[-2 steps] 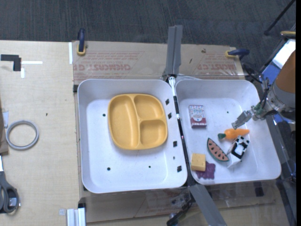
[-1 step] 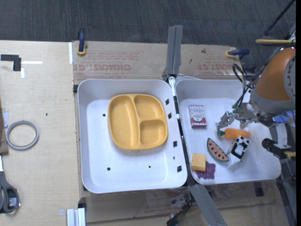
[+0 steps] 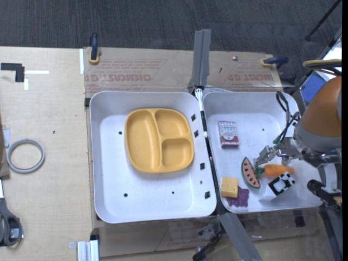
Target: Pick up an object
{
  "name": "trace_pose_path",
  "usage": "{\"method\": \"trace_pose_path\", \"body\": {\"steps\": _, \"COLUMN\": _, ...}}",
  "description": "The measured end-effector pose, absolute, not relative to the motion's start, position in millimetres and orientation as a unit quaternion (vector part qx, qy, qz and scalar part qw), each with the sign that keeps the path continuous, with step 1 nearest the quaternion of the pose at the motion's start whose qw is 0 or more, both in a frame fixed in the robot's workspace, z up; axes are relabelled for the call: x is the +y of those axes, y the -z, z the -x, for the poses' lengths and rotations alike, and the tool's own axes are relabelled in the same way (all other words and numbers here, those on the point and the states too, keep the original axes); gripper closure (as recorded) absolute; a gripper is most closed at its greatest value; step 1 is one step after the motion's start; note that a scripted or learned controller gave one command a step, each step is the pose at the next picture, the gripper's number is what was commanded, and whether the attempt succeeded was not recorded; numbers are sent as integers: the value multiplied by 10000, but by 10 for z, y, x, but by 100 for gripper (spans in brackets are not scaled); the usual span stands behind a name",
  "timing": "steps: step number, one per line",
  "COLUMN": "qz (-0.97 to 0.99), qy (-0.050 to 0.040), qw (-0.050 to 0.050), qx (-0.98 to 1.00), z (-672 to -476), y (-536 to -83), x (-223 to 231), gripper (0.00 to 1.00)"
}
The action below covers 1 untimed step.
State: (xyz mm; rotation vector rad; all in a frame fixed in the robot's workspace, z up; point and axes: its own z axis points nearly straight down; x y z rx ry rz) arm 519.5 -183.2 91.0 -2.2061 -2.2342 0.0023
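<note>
Metal pincer low in right white bin; whether clenched or released, can't tell. Flat watermelon-slice toy just beside, toward bin's front-left, long axis roughly front-to-back.

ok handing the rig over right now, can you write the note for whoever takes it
Gripper: low in the right white bin, near the watermelon slice toy and orange carrot toy; nothing seen between its fingers, grip state unclear.
Also in the right bin: red-and-white carton, yellow cheese block, purple piece, black-and-white toy.
Left white bin: yellow divided plastic plate.
Done: nothing lifted.
Left: grasp and raise one object.
</note>
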Motion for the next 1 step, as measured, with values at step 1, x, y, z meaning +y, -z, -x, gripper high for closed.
{"method": "trace_pose_path", "body": {"steps": 1, "qz": 7149, "qy": -5, "qw": 12, "qx": -6993, "z": -4771, "y": -911, "x": -1649, "gripper": 0}}
